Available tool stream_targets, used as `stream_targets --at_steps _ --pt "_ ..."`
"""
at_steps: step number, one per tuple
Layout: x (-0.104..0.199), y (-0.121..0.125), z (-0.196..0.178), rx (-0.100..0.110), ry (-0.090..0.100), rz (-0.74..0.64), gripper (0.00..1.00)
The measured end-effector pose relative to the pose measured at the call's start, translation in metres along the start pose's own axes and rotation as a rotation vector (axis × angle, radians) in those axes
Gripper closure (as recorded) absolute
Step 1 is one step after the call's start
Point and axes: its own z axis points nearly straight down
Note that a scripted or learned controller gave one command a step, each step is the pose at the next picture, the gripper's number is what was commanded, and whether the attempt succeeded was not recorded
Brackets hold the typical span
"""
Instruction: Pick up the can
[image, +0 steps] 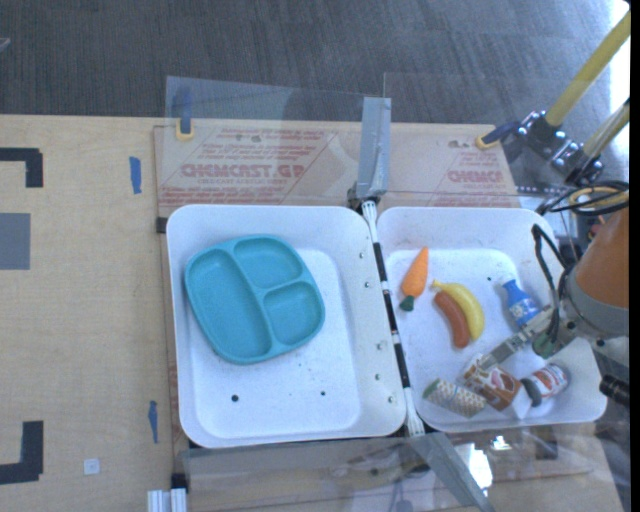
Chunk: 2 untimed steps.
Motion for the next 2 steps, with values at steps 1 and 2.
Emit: stream_targets --at_steps 1,2 --pt "0.000 0.067 -0.006 0.014 0.016 -0.147 0.00" --pt "-0.071 0.094 -0.104 0.017 0.014 0.058 0.00"
